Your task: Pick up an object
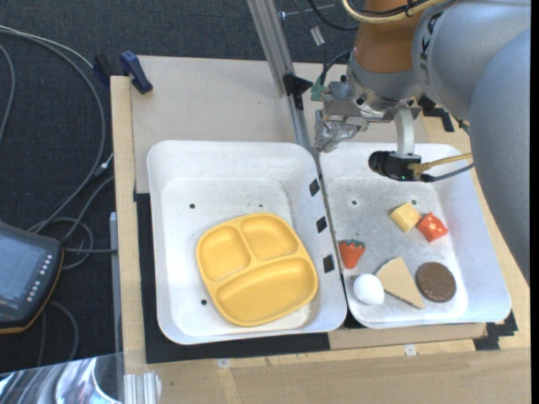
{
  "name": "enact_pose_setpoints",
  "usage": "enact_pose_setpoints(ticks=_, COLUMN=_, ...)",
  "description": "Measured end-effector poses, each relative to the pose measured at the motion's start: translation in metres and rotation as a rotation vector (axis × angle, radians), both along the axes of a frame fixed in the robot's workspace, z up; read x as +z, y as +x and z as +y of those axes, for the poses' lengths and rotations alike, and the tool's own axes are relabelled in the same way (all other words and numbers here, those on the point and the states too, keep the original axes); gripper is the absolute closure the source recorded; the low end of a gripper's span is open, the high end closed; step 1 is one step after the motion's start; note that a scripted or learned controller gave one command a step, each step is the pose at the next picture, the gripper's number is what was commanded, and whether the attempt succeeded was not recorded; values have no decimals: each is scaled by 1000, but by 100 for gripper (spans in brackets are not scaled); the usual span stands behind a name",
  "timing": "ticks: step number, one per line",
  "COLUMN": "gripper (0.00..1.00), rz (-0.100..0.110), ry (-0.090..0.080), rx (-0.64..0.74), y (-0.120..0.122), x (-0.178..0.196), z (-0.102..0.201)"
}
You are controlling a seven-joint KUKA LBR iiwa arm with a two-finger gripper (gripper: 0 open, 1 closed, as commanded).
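Several small food toys lie in the right bin (480,251): a yellow block (405,216), a red piece (432,226), a strawberry (352,252), a white egg (368,289), a tan wedge (400,282) and a brown round cookie (436,282). My gripper (335,135) hangs over the far left corner of the right bin, near the ridge between the bins. It is well above and behind the toys, and I see nothing held in it.
A yellow divided plate (255,268) lies in the left bin (168,225). A slanted metal post (274,32) rises behind the bins. A black fitting with cables (394,165) hangs off the arm over the right bin's far side. A tablet (21,272) sits at the left.
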State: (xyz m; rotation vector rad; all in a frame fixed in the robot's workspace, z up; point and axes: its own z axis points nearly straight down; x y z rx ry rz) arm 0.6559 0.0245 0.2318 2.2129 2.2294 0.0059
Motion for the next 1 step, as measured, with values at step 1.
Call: enact_pose_setpoints(ticks=1, gripper=100, rz=2, ry=0, rx=-1, y=-5, x=2, z=45)
